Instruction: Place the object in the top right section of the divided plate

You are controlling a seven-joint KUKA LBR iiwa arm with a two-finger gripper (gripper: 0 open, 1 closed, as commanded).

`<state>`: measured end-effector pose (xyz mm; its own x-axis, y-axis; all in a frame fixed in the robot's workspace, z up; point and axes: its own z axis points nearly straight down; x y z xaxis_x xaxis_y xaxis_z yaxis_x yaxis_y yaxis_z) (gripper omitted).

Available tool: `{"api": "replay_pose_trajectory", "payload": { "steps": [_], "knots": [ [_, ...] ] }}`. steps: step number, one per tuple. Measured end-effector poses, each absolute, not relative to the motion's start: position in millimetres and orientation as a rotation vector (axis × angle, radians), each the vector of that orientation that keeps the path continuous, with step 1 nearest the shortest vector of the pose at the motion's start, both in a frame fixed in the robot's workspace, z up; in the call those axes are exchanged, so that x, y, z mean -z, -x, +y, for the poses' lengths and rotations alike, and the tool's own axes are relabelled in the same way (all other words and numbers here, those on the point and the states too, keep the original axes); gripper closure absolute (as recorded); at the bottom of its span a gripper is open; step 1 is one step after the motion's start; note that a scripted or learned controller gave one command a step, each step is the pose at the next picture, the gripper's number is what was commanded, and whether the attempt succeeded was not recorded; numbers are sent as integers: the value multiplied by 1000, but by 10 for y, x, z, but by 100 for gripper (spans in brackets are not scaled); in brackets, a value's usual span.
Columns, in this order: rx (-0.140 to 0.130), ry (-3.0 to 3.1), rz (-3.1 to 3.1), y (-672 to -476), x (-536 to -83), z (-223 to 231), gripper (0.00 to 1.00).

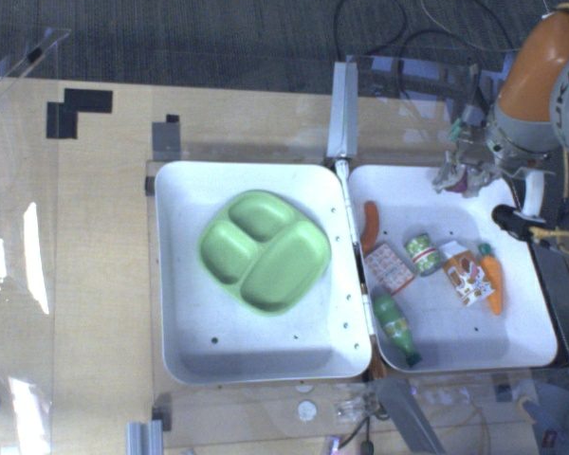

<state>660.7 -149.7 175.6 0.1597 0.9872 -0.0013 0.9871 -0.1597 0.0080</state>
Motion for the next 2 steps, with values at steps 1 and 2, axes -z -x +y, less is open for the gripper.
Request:
{"api": "replay_pose_trajectory", "payload": {
  "steps": [1,2],
  "knots": [
    [-9,-2168,2266,-6704,-1861,-487,100],
    [-8,-2073,2355,-6248,-1858,344,100]
  ]
}}
